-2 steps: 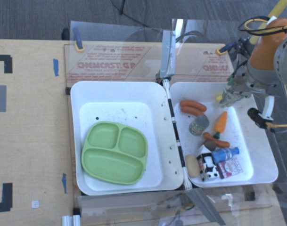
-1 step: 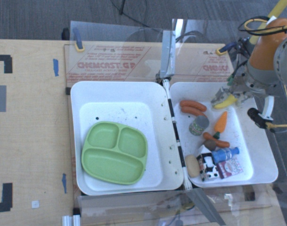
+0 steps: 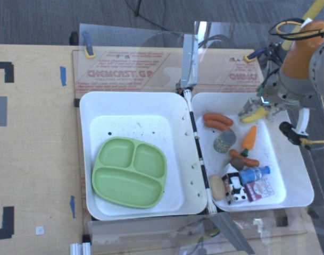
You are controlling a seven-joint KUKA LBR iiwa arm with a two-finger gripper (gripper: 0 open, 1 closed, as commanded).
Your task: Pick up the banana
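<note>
The end effector [image 3: 256, 108] grips the banana [image 3: 256, 116], partly hiding it, over the right bin [image 3: 295, 190].

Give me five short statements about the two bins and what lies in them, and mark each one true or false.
1. The green plate lies in the left bin. True.
2. The banana rests on the green plate. False: it is at the upper edge of the right bin, at the tool.
3. The carrot lies in the right bin. True.
4. The blue bottle stands in the left bin. False: it lies in the right bin, near the lower edge.
5. The arm's orange band is over the left bin. False: it is at the far right, beyond the right bin.
</note>
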